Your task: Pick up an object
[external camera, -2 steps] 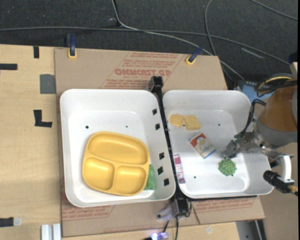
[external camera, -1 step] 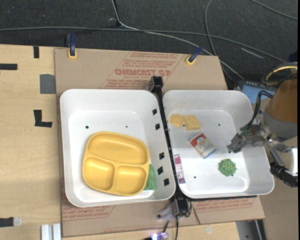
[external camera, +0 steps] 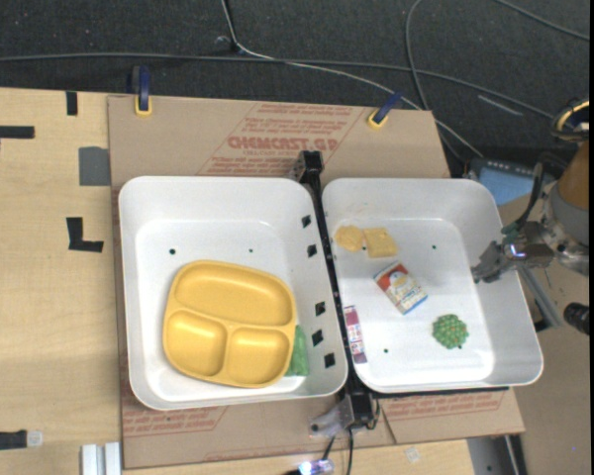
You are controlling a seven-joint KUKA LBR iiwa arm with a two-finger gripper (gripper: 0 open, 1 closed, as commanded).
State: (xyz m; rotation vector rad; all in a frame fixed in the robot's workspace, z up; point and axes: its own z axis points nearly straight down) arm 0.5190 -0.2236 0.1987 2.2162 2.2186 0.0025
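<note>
The right bin (external camera: 416, 369) holds several small items. Two pale yellow cracker-like pieces (external camera: 367, 240) lie near its back left. A small red and white carton (external camera: 401, 288) rests in the middle, and a green knobbly ball (external camera: 450, 331) sits toward the front right. A thin pink and white bar (external camera: 353, 332) lies along the left wall. My gripper (external camera: 493, 262) hangs over the right rim of this bin, to the right of the carton and apart from every item. Nothing shows in its grasp.
The left bin (external camera: 148, 206) carries a yellow divided tray (external camera: 230, 323) with a green item (external camera: 298, 352) wedged at its right side. A black divider (external camera: 322, 265) runs between the bins. Cables cross the dark floor behind, and the arm's body stands at the far right.
</note>
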